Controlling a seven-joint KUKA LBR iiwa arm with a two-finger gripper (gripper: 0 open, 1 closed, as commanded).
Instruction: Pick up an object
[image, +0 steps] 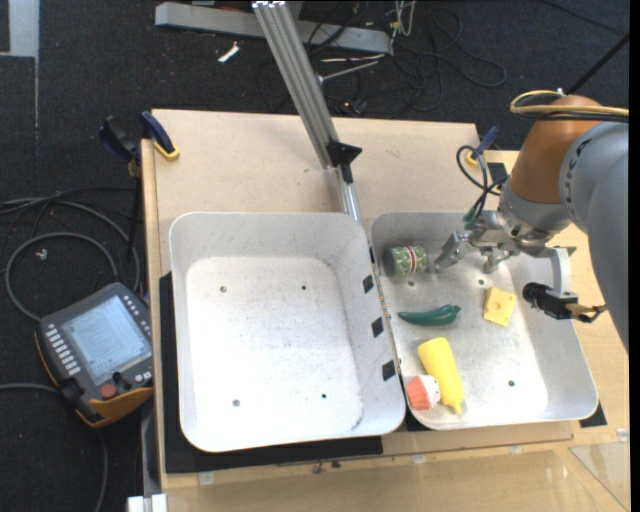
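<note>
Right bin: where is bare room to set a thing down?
Bare floor lies in the right bin's near right corner, between the bottle and the rim. The far part is crowded: can, pepper, cheese, gripper.

Both white bins (265, 330) look like smooth, matt plastic, the left one speckled with fine dark marks. The surface (260, 165) is pale, matt wood. The yellow bottle (441, 372) and green pepper (430, 315) have a glossy plastic look, the pepper shinier. The arm (575, 170) has a smooth grey and orange shell, and the gripper (470, 250) is dull bare metal.
</note>
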